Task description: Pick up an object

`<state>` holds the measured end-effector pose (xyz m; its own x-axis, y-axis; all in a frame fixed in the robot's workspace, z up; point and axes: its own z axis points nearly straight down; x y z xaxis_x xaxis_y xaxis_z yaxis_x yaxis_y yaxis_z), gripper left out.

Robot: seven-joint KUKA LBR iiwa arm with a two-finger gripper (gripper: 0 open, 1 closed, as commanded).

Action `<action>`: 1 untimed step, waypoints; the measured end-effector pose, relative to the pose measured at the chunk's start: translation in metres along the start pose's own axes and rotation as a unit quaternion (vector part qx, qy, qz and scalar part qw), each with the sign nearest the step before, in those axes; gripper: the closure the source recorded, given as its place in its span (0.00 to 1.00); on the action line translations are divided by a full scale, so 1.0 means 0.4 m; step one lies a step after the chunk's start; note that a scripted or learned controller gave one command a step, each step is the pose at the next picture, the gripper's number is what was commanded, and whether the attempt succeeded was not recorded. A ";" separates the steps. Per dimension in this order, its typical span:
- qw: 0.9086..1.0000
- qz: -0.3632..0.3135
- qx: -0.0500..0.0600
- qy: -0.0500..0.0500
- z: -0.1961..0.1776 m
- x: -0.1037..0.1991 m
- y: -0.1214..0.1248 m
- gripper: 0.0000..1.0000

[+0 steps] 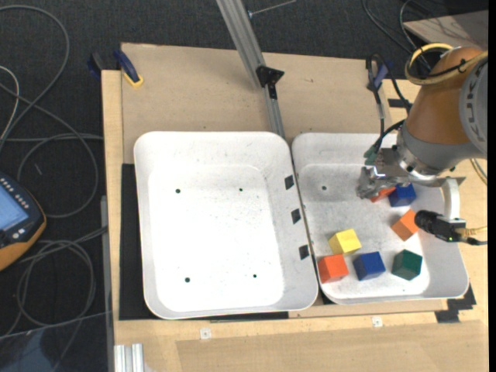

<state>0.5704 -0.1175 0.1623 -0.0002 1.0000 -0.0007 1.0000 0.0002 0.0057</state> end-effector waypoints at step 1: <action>1.000 0.000 0.000 0.000 -0.117 -0.015 0.016 1.00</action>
<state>0.5764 -0.1236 0.2093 -0.0005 1.0000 -0.0012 1.0000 0.0005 0.0060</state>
